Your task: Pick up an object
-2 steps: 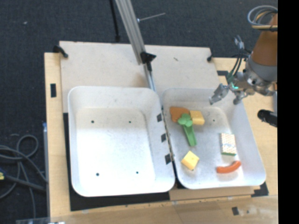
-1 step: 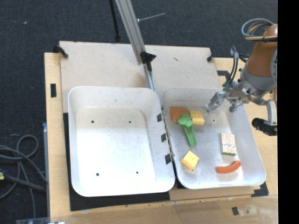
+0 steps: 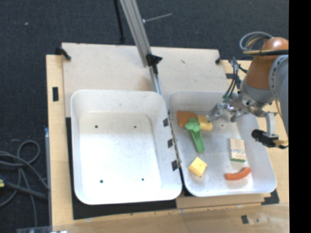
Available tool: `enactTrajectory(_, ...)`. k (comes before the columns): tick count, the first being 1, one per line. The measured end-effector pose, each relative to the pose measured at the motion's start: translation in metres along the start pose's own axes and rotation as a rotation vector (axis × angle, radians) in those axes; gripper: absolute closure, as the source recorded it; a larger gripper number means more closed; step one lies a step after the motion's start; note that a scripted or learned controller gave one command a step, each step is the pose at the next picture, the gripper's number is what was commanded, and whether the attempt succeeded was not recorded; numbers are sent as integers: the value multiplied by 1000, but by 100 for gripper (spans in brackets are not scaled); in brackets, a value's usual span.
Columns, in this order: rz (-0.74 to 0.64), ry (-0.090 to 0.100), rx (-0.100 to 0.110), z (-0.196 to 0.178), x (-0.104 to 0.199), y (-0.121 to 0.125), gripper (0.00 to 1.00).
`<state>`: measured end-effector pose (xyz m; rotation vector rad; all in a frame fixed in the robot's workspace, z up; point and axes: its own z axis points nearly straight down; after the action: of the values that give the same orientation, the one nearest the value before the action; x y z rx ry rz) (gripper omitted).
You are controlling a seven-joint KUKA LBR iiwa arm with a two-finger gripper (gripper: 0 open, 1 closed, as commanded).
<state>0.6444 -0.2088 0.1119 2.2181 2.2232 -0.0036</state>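
A dark carpeted floor (image 3: 58, 18) surrounds the pale wooden worktop (image 3: 107, 67), which carries two shallow white bins side by side. The left bin (image 3: 80, 106) shows a bare speckled bottom. The right bin (image 3: 265, 178) holds an orange-brown piece (image 3: 184, 117) touching a green toy (image 3: 195, 135), a small yellow block (image 3: 205, 126) just beside them, a yellow cube (image 3: 197, 167) nearer the front, a checkered packet (image 3: 237, 149) and an orange-red sausage shape (image 3: 237, 174). The end effector (image 3: 218, 111) hovers over the right bin's far part, near the small yellow block; whether it is apart or together cannot be told.
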Motion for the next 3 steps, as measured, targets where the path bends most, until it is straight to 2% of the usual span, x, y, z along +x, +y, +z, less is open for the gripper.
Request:
enactTrajectory(1, -1, -4, -13, 5, -2, 4, 0)
enactTrajectory(2, -4, -6, -17, -7, -3, 5, 100)
enactTrajectory(3, -3, 0, -8, -52, -4, 8, 100)
